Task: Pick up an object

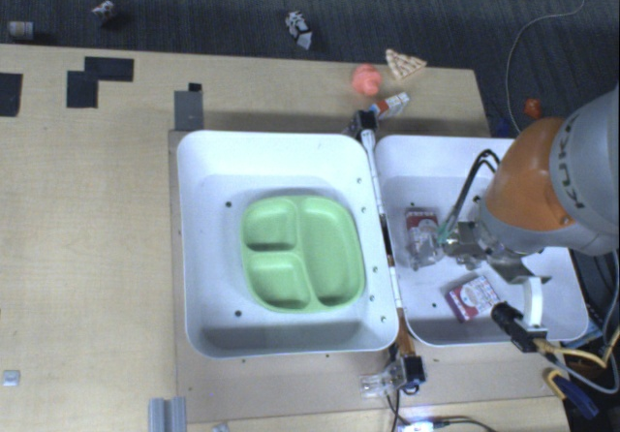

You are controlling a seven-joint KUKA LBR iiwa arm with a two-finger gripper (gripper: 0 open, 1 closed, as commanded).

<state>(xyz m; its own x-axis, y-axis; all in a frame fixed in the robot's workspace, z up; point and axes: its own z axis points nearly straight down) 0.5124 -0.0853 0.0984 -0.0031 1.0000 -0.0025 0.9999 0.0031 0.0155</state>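
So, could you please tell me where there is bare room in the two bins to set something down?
Left bin: only the rim strip around the green tray. Right bin: bare floor along its far wall; its middle is crowded by the pincer, a small packet and a red packet.

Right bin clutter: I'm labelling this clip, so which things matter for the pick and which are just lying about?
Job:
claw
clear packet
red-and-white packet
right bin

Lying about:
green divided tray in the left bin
pink ball
wedge-shaped item
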